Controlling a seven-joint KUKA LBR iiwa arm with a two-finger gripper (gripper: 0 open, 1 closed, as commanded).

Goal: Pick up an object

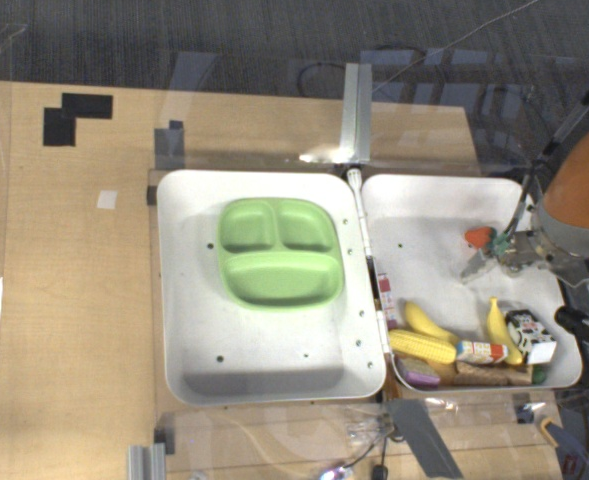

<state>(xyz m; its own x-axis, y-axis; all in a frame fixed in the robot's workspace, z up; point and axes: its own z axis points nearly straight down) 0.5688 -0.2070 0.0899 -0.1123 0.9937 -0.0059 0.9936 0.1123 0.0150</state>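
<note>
Corn cob (421,347) partly hides a purple item (421,375).

Both white bins (189,363) look like smooth plastic with a dull sheen. The green tray (278,251) is matt plastic, the bench (64,298) pale wood grain (possibly laminate), the post (357,113) brushed metal. The bananas (429,323) and corn (421,347) look like glossy plastic.

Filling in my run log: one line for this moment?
gripper: low in right bin | near red item | nothing visibly held | plate: left bin
</note>
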